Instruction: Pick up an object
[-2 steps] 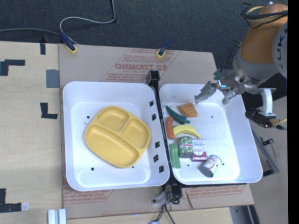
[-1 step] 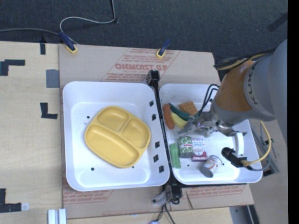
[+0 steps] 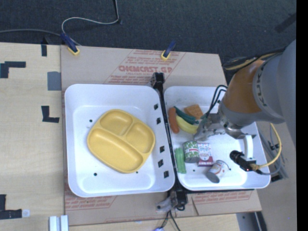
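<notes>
Pretty even, soft overhead lighting here, nothing harsh. The two white bins (image 3: 77, 129) come out bright, almost blown out on the flat floors, with only faint shadows along the inner walls. The yellow divided tray (image 3: 121, 140) casts a soft, thin shadow at its lower edge. The dark carpet (image 3: 192, 13) up top is dim and grainy. Overall it's low-res and a bit soft; the arm (image 3: 269, 90) at right looks blurry, and small items are mushy.
</notes>
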Motion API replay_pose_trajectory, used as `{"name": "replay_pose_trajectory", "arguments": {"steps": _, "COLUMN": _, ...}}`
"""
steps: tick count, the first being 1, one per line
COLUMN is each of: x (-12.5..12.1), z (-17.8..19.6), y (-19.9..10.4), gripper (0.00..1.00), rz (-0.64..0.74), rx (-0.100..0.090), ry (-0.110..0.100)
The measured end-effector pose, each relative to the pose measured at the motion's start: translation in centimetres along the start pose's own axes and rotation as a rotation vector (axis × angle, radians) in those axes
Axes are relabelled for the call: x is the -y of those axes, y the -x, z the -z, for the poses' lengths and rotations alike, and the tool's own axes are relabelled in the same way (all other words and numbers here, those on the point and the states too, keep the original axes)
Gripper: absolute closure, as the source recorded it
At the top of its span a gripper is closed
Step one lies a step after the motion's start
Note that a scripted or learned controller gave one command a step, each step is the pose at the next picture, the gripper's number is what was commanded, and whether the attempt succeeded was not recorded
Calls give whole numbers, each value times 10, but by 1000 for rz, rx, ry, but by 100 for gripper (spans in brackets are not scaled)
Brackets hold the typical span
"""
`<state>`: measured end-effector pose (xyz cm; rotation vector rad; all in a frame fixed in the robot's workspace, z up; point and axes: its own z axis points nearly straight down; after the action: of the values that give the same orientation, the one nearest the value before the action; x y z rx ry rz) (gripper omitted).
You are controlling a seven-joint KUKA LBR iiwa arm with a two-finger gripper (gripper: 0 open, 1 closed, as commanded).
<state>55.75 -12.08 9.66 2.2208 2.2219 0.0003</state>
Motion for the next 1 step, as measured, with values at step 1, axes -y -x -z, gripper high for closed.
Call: {"name": "replay_pose_trajectory", "arguments": {"steps": 1, "x": 0, "z": 0, "y": 0, "gripper": 0, "rz": 0, "rx": 0, "ry": 0}}
